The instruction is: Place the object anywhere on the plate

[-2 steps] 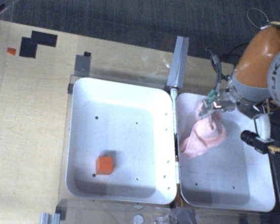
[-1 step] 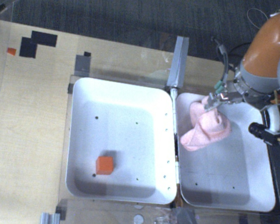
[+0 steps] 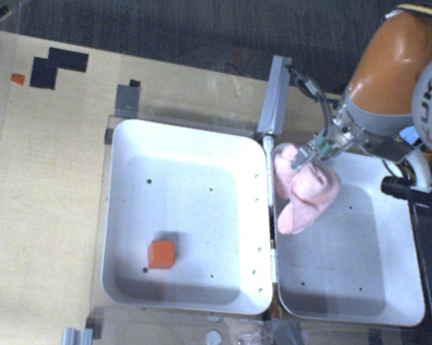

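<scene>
A small orange cube [image 3: 162, 254] rests on the floor of the left bin [image 3: 126, 195], towards its front left. A pink, soft-looking object [image 3: 306, 191] hangs at the left edge of the right bin [image 3: 374, 291], close to the divider between the bins. My gripper [image 3: 313, 158] comes in from the upper right and pinches the top of this pink object. The object droops below the fingers, with one lobe leaning against the bin's left wall. No other plate-like thing shows in either bin.
The grey and orange arm [image 3: 407, 67] covers the back right corner of the right bin. A metal post [image 3: 273, 96] stands behind the divider. Black blocks [image 3: 56, 66] and a small orange mark [image 3: 17, 79] lie on the bench at far left.
</scene>
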Tool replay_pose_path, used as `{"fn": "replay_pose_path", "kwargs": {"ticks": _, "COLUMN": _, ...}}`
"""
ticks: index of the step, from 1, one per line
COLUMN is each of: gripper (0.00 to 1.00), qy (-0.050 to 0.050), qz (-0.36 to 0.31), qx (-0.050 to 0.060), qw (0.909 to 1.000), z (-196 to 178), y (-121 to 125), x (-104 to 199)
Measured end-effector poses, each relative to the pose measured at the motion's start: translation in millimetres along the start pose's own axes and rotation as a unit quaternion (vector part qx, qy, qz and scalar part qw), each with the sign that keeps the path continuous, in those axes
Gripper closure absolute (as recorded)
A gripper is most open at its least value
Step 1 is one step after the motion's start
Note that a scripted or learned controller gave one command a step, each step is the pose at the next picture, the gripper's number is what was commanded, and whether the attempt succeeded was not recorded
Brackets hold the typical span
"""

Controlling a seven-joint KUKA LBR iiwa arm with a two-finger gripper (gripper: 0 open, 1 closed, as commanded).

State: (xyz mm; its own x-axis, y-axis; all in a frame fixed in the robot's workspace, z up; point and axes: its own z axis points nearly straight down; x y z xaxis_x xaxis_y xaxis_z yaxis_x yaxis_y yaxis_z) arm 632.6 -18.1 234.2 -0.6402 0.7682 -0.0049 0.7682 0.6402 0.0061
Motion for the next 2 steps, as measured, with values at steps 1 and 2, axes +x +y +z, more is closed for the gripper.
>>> {"fn": "replay_pose_path", "kwargs": {"ticks": 1, "gripper": 1.00, "qy": 0.000, "qz": -0.200, "qx": -0.001, "qw": 0.9798, "z": 0.1, "y": 22.0, "x": 37.3}}
{"fn": "replay_pose_path", "kwargs": {"ticks": 2, "gripper": 1.00, "qy": -0.001, "qz": -0.392, "qx": -0.002, "qw": 0.9202, "z": 6.1, "y": 45.7, "x": 77.5}}
